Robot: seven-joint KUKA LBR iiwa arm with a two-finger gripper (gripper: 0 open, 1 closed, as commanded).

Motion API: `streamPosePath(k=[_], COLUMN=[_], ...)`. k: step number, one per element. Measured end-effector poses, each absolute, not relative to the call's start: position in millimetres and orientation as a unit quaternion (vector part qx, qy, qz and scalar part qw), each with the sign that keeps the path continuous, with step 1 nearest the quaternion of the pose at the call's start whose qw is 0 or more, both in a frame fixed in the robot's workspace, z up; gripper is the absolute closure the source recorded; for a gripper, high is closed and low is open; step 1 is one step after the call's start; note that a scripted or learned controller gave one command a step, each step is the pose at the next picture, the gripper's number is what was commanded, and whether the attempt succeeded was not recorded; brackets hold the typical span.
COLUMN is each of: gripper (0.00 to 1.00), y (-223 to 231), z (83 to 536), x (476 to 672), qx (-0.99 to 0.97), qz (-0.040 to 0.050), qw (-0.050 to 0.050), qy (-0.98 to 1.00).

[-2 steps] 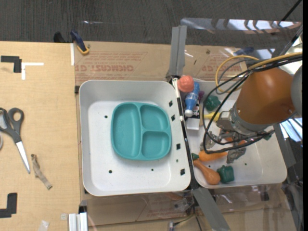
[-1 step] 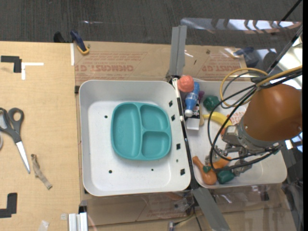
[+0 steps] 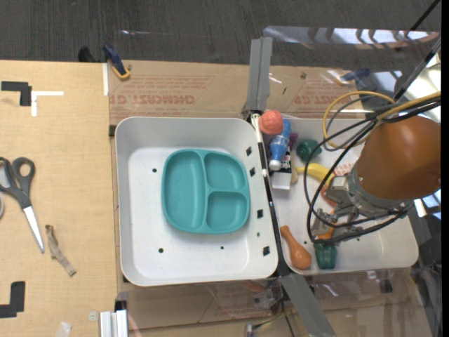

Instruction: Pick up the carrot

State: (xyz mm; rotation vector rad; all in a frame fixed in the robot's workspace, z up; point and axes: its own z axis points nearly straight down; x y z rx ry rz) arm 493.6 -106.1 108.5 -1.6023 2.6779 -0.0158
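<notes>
Carrot (image 3: 295, 248) at the right bin's (image 3: 393, 255) near-left corner, just left of the tool (image 3: 330, 227), beside a green block (image 3: 325, 255). Long axis slanting from upper left, thick end nearest. Tool's opening: cannot tell, hidden under arm and cables.

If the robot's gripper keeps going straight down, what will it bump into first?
Probably the green toy or the bare floor of the right bin; the gripper hangs just above them. The carrot lies slightly left. Depth is unclear.
</notes>
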Motion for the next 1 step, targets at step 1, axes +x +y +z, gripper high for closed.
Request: streamPosePath(k=[1], gripper=[1.00], y=[-69.6], z=[191.8], x=[505.7], qx=[-0.496], qz=[0.0005], qw=[0.002], qy=[0.868])
